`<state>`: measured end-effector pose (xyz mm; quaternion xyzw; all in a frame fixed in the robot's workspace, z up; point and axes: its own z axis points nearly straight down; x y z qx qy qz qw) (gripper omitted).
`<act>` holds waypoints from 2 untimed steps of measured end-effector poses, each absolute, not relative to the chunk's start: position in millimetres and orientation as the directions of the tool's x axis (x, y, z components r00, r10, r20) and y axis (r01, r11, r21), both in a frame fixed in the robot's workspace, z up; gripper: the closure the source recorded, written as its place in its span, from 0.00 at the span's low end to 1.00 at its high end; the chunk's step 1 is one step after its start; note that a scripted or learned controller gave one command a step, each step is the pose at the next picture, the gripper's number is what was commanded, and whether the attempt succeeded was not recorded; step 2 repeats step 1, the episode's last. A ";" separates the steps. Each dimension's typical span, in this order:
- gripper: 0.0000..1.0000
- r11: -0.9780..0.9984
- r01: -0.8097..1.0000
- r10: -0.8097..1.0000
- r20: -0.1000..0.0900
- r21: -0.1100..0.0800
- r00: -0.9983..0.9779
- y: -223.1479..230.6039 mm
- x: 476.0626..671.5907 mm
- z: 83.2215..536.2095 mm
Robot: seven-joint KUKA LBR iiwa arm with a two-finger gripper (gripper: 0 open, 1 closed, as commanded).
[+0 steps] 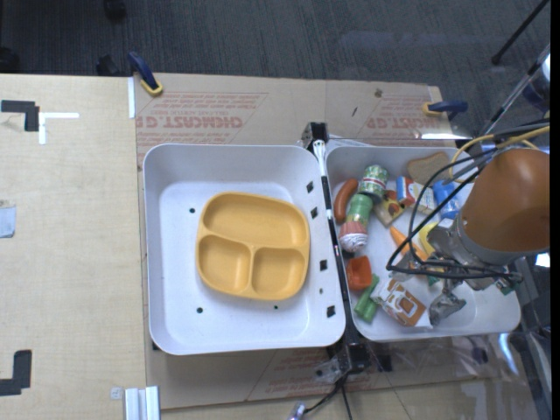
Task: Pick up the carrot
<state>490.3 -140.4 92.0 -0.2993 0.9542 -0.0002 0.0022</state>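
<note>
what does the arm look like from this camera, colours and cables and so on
The arm shows as a rounded orange band over a grey metal wrist. Black cables loop around it, with a yellow one running off to the right. Below sits a dull grey metal gripper.

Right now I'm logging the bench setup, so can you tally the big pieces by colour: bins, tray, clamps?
White bins: 2, the left bin and the right bin
Yellow divided tray: 1, lying in the left bin
Blue-and-yellow clamps: 2, one clamp at the cardboard's upper left, another clamp at its upper right
Total: 5
</note>
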 end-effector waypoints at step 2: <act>0.00 0.904 -0.429 -0.429 -0.007 -0.001 -0.903 -121.1 568.6 93.0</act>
